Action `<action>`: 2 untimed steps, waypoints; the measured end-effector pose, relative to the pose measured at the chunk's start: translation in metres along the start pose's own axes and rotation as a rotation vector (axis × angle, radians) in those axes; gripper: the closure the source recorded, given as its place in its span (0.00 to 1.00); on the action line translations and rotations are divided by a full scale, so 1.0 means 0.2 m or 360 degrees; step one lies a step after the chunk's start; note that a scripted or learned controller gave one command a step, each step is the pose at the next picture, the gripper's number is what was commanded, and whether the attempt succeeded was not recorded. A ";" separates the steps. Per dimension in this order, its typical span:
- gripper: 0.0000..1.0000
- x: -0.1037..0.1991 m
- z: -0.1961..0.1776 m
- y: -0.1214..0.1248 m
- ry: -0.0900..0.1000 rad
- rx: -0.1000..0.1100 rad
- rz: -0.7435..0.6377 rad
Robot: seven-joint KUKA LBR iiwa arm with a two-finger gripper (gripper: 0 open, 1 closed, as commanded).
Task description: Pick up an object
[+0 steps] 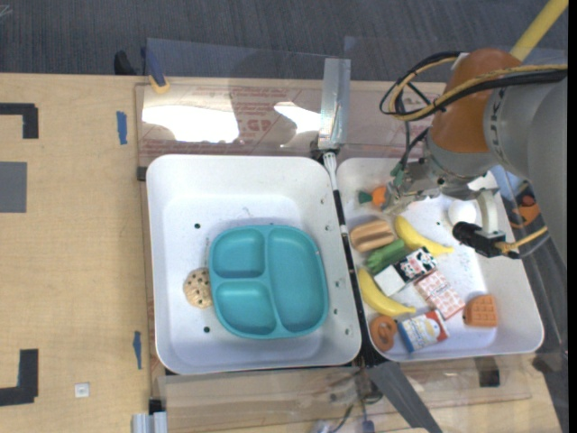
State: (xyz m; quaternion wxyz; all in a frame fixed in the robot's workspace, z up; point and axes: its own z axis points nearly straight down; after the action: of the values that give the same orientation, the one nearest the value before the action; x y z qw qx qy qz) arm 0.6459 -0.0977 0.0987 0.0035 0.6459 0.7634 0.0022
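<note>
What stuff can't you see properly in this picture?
- Gripper: the arm's wrist covers it, so its fingers are hidden.
- Cookie: the teal tray hides its right side.
- Lower banana: partly under the small packets.
- Small carton: label too tiny to read.

Occlusions, right bin

You are seeing the arm [487, 124] covering the gripper's fingertips and part of the right bin [518, 318]; the teal tray [268, 280] is overlapping the cookie [196, 287].

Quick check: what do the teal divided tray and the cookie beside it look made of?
Teal tray: looks like moulded plastic, smooth semi-matte, uniform colour with rounded compartment ridges. Cookie: tan with dark specks, rough-looking; probably a plastic or foam toy, but too small to tell.
</note>
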 end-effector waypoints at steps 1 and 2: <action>0.00 0.00 0.01 -0.01 0.0003 0.0008 0.0002; 0.00 0.06 0.06 -0.25 0.0003 0.0006 -0.0090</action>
State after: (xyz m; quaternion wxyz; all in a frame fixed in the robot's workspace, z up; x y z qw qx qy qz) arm 0.5942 -0.0950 0.0869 0.0017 0.6239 0.7815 0.0012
